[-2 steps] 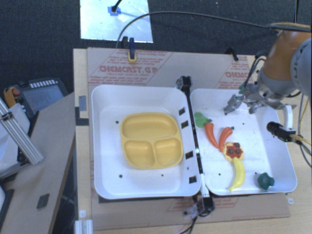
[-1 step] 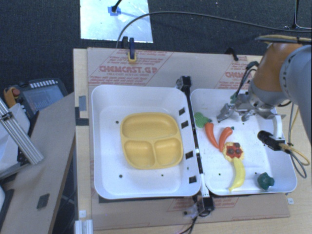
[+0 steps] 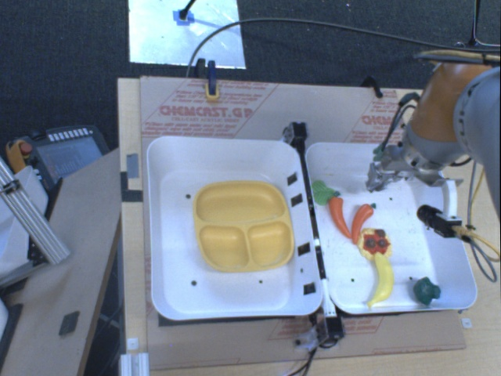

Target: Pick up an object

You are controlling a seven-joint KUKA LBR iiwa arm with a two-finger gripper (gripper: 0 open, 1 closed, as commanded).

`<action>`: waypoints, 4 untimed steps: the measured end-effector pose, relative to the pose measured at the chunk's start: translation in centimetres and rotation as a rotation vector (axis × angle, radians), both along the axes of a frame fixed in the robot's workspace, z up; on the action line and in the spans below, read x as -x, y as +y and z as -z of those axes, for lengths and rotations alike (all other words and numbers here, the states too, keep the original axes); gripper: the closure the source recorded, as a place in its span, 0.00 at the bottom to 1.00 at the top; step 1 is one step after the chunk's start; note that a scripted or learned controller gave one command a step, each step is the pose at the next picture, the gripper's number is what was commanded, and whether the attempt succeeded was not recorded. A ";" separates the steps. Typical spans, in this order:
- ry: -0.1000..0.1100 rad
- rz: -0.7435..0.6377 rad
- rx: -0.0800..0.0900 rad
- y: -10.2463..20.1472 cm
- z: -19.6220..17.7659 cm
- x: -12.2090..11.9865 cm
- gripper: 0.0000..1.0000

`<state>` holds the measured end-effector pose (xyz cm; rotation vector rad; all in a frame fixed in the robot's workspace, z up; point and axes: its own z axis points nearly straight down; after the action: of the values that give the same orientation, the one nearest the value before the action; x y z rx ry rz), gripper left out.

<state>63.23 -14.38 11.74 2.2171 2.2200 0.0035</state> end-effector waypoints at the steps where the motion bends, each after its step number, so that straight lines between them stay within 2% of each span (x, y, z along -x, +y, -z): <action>1: -0.002 -0.002 0.000 -0.3 -5.2 -1.2 1.00; 3: -0.003 -0.004 0.000 0.1 -17.0 -1.9 1.00; 4: 0.004 -0.007 -0.002 5.7 -16.5 -0.3 1.00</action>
<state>63.48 -8.64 28.21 2.2125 2.2308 0.0019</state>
